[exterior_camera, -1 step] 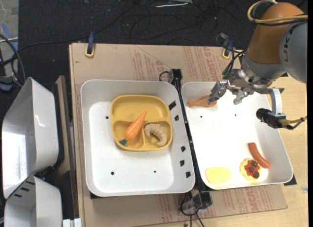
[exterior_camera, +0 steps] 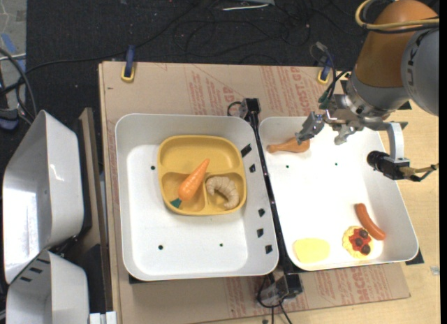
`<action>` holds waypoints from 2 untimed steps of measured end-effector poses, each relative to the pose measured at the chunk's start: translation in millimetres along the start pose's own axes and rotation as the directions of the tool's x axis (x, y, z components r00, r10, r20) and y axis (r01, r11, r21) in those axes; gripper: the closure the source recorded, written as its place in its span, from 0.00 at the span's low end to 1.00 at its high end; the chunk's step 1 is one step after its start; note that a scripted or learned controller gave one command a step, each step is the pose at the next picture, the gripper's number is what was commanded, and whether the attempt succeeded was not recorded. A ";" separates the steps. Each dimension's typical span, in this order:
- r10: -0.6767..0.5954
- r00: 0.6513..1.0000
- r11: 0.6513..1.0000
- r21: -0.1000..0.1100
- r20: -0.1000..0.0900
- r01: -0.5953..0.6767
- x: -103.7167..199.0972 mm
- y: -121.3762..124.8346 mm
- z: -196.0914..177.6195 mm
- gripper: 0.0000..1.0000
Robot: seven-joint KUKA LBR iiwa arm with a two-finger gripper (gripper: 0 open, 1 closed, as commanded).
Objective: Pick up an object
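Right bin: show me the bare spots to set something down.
Right bin: the middle floor is bare, between the drumstick at the back and the sausage, pizza and yellow slice along the front. The back edge is crowded, with the gripper over it.

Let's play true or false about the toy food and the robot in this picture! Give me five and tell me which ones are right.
1. The carrot lies in the yellow plate. True.
2. The yellow plate sits in the right bin. False: it is in the left bin.
3. The sausage is in the right bin. True.
4. The gripper is above the left bin. False: it is over the right bin's far edge, near an orange toy.
5. The shrimp lies outside the plate. False: it is in the plate.
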State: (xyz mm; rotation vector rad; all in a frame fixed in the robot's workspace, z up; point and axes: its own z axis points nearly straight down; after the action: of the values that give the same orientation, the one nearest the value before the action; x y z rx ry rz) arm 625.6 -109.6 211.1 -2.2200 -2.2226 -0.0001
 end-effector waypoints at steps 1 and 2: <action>0.003 1.000 1.000 0.004 0.001 -0.003 -7.5 1.1 46.8 0.00; 0.001 1.000 1.000 0.005 0.000 -0.001 -0.8 0.9 109.4 0.00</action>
State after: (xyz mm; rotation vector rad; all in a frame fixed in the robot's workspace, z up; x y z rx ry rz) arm 626.5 -110.5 101.7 -2.2180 -2.2194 0.0048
